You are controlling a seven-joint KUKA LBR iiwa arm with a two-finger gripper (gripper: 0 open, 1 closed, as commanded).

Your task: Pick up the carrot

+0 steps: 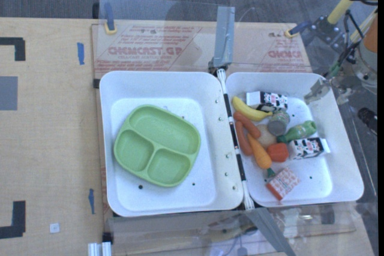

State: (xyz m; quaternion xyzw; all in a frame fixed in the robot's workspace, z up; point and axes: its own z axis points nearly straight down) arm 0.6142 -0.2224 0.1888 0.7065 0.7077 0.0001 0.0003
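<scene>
The tool (329, 88) hangs at about two o'clock over the right bin (347, 172), just above its upper right rim, and nothing sits between its fingers; how far they are spread I cannot tell from this slanted view. The carrot (259, 153) lies in the right bin toward its left side, at about nine o'clock from the bin's middle, slanting from upper left to lower right. Just beside it on the left lie two reddish sausages (246, 126), and its lower end touches a small tomato (278, 152) at three o'clock. Above these a banana (249, 110) curves at eleven o'clock, with a black-and-white milk carton (267, 99) at twelve. A grey can (278, 125) and a green pepper (298, 130) sit near the middle, a second milk carton (308, 147) at four o'clock, and a red box (282, 183) at six. The left bin (120, 189) holds a green divided plate (157, 145). Both bins rest on the counter (48, 147).
</scene>
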